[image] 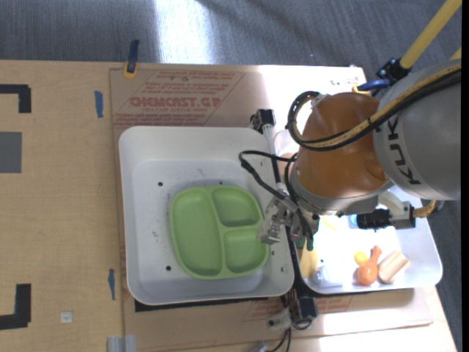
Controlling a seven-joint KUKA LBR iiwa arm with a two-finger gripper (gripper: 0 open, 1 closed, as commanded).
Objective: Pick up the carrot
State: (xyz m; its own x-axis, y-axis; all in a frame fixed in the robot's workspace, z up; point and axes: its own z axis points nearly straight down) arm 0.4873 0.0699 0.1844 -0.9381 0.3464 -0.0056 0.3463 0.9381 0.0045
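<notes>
The carrot (367, 269) is a small orange piece lying in the right bin (421, 281), near its front edge. My gripper (275, 228) hangs over the right rim of the left bin (139, 196), at the edge of the green plate (216, 229), well to the left of the carrot. I see nothing held in it. The arm's orange band and grey body cover most of the right bin's back part.
A green divided plate lies in the middle of the left bin. Beside the carrot sit a small yellow piece (360, 257) and a beige piece (392, 266). Another small object (319, 273) lies near the right bin's left wall. Cables hang around the wrist.
</notes>
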